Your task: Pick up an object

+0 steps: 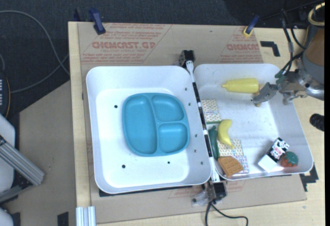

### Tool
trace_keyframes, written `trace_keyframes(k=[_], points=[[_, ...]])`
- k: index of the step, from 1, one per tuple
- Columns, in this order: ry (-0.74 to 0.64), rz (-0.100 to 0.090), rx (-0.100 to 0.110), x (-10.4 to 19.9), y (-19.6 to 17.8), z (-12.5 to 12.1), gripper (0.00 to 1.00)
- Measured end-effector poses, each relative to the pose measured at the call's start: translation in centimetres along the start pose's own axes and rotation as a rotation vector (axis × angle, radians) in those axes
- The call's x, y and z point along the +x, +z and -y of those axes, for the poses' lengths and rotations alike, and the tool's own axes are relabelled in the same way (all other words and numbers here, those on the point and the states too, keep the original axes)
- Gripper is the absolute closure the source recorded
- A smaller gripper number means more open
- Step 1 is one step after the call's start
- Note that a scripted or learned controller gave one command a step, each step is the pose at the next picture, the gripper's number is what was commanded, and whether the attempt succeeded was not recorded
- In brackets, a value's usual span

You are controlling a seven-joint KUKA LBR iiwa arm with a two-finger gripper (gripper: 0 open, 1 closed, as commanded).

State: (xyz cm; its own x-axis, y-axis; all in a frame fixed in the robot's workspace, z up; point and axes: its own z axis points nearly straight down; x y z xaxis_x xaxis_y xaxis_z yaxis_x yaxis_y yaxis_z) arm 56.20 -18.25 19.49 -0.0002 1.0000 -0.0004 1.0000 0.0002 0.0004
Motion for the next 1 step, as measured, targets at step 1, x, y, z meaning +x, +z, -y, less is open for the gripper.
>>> trace_keyframes(k=[1], points=[[-0.002,-0.003,0.004,8.46,6.44,-3.88,0.0]])
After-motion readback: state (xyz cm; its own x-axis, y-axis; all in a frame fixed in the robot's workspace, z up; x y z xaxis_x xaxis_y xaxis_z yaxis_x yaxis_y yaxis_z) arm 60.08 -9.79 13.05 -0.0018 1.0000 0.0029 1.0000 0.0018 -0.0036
